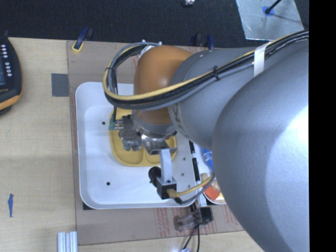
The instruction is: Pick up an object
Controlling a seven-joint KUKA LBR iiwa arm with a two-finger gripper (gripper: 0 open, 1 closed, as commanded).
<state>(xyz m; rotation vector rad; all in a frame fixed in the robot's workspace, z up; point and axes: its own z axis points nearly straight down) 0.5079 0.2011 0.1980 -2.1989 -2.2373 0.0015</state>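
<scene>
Camera view — gripper [127, 135] down over yellow object [126, 152] in left bin [92, 156] — grasp state can't tell.

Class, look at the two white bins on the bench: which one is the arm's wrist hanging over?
The left white bin, whose rim and floor show plainly. The wrist sits above a yellow object lying in it. The right bin is almost wholly hidden beneath the grey arm.

The arm [247, 114] hides the right bin and partly covers a yellow object [126, 154].

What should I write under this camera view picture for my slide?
Grey robot arm reaching down over a yellow thing in a white bin.
</scene>
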